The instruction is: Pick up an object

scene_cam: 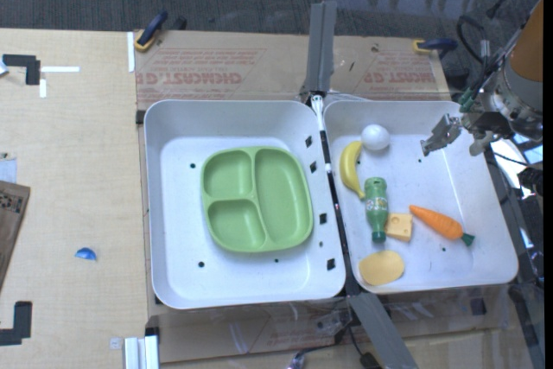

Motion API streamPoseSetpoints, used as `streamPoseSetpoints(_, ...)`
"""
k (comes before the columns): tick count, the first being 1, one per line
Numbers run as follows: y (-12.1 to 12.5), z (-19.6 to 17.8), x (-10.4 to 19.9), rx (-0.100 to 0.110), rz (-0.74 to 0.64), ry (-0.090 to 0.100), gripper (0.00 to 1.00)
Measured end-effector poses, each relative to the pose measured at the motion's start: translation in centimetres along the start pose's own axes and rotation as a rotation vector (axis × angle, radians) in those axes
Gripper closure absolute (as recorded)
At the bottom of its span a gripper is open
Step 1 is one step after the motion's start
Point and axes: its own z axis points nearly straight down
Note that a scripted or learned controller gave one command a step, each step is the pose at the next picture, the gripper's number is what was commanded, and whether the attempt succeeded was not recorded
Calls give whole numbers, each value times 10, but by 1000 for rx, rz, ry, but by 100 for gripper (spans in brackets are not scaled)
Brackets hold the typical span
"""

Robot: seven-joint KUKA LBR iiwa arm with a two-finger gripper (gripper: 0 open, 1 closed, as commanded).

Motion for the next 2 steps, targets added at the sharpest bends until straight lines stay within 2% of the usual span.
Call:
streamPoseSetpoints(1, -65, 48, -8, -2, -26, 0, 0)
streamPoseSetpoints(2, -54, 154, -23, -12, -50, -1, 0)
